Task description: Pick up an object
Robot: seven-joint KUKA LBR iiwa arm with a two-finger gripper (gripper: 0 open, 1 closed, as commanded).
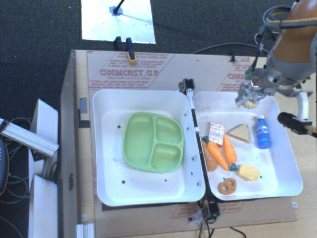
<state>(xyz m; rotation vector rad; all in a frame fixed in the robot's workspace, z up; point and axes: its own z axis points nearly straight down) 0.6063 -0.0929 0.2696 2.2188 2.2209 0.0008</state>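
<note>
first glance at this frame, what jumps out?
The green divided plate, alone in the left bin. Then the cluster of toy food in the right bin: two carrots, a blue bottle, a sandwich wedge and a pretzel. The arm's hand hangs over that bin's far edge with something pale at its tip.

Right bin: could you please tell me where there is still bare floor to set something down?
In the right bin, bare floor lies along the near right, between the corn piece and the rim, and below the blue bottle. It is crowded at the left, where carrots, pretzel and sandwich wedge cluster.
</note>
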